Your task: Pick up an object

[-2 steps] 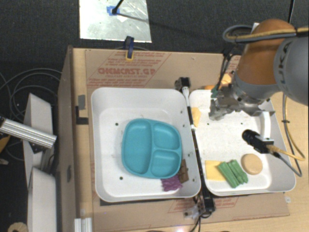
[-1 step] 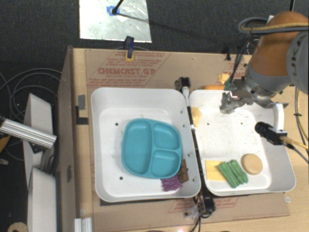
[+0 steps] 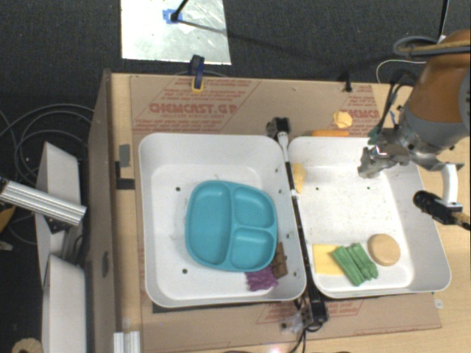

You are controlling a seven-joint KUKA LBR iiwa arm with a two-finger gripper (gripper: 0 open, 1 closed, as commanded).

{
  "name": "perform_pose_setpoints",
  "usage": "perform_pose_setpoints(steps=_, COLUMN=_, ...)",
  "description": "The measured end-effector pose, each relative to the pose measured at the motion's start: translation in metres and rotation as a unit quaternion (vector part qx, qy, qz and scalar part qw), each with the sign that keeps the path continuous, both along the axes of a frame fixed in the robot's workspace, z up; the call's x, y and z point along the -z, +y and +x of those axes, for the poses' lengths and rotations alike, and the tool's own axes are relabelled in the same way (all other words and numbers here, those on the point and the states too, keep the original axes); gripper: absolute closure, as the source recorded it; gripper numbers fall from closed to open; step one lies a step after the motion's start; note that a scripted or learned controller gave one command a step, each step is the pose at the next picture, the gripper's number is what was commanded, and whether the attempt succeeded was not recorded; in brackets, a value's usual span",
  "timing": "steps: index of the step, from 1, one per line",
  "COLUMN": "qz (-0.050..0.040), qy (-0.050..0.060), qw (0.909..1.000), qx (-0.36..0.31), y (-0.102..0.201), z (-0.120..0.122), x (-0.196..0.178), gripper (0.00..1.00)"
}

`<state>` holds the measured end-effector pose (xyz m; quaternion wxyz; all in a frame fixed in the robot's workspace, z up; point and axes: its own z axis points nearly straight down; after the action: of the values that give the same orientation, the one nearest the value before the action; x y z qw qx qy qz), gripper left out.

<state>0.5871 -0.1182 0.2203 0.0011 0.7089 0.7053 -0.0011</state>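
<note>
We see the gripper [image 3: 370,162] over the right bin's [image 3: 346,197] far edge; its grip we cannot tell. A green object [image 3: 355,263] lies near that bin's near edge.

I see two shallow white plastic bins: the left bin [image 3: 158,197] and the right bin [image 3: 412,219]. A light blue plate with three sections [image 3: 230,225] has a small purple lump [image 3: 259,279] beside it. On the right lie a flat yellow square [image 3: 324,258], a green ridged bundle [image 3: 355,262] and a round tan bun [image 3: 383,248]. The bench board [image 3: 221,105] is tan with red letters.
</note>
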Motion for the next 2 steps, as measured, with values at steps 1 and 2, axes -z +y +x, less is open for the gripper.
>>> perform_pose_setpoints(steps=1, qz=0.0029, qy=0.000, qw=1.0000, qx=-0.008, y=0.078, z=0.020, x=0.038, gripper=1.00)
perform_pose_setpoints(steps=2, qz=0.0008, qy=-0.003, qw=1.0000, qx=-0.002, y=0.048, z=0.008, x=-0.010, gripper=1.00)
